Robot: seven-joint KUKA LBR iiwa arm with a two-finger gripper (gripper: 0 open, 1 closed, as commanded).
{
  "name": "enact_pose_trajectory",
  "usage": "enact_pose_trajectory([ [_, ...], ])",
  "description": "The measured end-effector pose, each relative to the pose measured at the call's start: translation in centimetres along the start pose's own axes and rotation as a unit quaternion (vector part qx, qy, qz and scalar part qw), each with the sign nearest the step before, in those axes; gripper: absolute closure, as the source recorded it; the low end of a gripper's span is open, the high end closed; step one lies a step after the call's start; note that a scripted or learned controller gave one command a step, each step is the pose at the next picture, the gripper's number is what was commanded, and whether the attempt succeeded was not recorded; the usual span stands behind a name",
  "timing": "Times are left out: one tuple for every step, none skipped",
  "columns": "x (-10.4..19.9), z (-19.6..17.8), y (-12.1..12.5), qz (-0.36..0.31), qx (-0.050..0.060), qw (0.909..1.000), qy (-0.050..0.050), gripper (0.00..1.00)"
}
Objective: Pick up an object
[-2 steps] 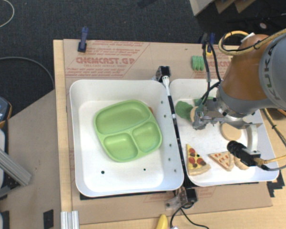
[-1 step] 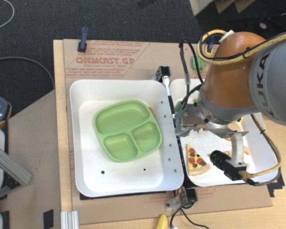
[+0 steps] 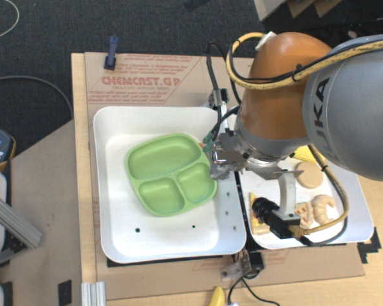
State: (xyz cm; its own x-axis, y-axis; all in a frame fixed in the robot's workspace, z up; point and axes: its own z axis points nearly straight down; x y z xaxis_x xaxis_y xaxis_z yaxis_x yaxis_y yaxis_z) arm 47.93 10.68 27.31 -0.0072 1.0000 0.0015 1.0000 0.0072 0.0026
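Basically, the arm (image 3: 354,107) fills the right side, its bulk over the right bin (image 3: 356,204) and out to the divider btwn that and the left bin (image 3: 108,171). Likeliest target: the green divided plate (image 3: 166,171), lying flat in the left bin, its right edge just under the gripper (image 3: 221,157). Gripper state: can't tell, the wrist hides it from above. To do this well, prob. take the plate by its raised rim, not the flat compartments. A rim grip that far off-centre may tip it, so lift slow & straight up. Alt. targets in the right bin: a croissant-like pastry (image 3: 320,209) and a tan disc (image 3: 310,178) just beside it, both prob. easier to pinch but partly behind the arm. Two dark specks (image 3: 137,229) near the left bin's front: too small to ID.
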Motion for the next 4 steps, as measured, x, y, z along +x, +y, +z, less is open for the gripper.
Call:
enact_pose_trajectory([
  [-3.7, 3.7, 0.2, 0.005, 0.003, 1.0000, -0.001, 1.00],
  [-4.0, -8.5, 0.1, 0.002, -0.003, 1.0000, 0.000, 1.00],
  [-5.5, 0.0, 1.9, 0.005, 0.004, 1.0000, -0.001, 1.00],
  [-2.5, -2.4, 1.3, 0.002, 0.000, 1.0000, 0.000, 1.00],
])
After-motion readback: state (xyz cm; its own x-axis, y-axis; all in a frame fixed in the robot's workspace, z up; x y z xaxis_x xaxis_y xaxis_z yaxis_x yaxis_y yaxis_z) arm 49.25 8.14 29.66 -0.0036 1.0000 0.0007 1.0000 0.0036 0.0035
